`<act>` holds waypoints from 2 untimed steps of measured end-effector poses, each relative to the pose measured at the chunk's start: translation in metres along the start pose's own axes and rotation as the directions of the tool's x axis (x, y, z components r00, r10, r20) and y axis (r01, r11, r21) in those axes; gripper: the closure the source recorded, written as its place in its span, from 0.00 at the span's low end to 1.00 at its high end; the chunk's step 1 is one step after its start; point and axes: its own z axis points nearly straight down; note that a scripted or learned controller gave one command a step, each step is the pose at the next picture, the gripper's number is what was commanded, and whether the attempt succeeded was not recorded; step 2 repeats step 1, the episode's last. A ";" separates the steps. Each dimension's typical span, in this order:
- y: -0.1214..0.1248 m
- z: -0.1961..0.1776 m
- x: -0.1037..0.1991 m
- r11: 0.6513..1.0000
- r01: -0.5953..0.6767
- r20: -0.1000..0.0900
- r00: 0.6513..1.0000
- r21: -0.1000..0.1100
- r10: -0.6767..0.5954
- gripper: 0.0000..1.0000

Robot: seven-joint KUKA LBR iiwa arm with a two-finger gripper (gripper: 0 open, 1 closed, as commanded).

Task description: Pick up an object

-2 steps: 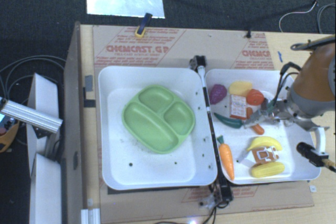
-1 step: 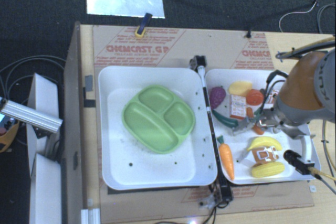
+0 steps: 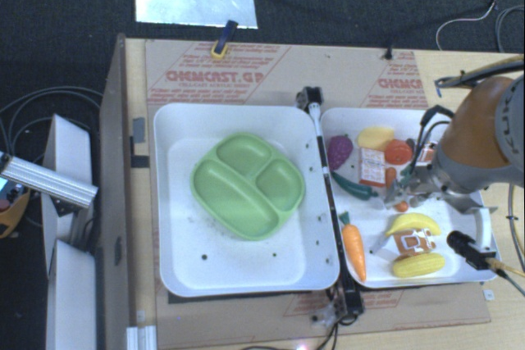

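Note:
My gripper [image 3: 399,194] hangs low over the middle of the right bin [image 3: 459,279], reaching in from the right. It sits just right of a white and orange carton [image 3: 372,168] and just above a yellow banana [image 3: 413,222]. A red tomato [image 3: 398,151] and a pale yellow piece [image 3: 376,136] lie behind it. A dark green piece [image 3: 353,186] lies to its left, a purple piece [image 3: 339,150] at the bin's back left. An orange carrot [image 3: 353,250], a brown and white piece [image 3: 413,242] and a yellow corn cob [image 3: 418,265] lie at the front.
The left bin [image 3: 176,258] holds a green divided plate [image 3: 248,185]. The two bins meet along a raised rim [image 3: 324,176]. Cardboard [image 3: 246,74] lies under both bins.

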 end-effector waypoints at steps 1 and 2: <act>0.024 -0.096 0.092 1.000 0.009 -0.002 1.000 -0.008 -0.009 1.00; 0.024 -0.096 0.092 1.000 0.009 -0.002 1.000 -0.008 -0.009 1.00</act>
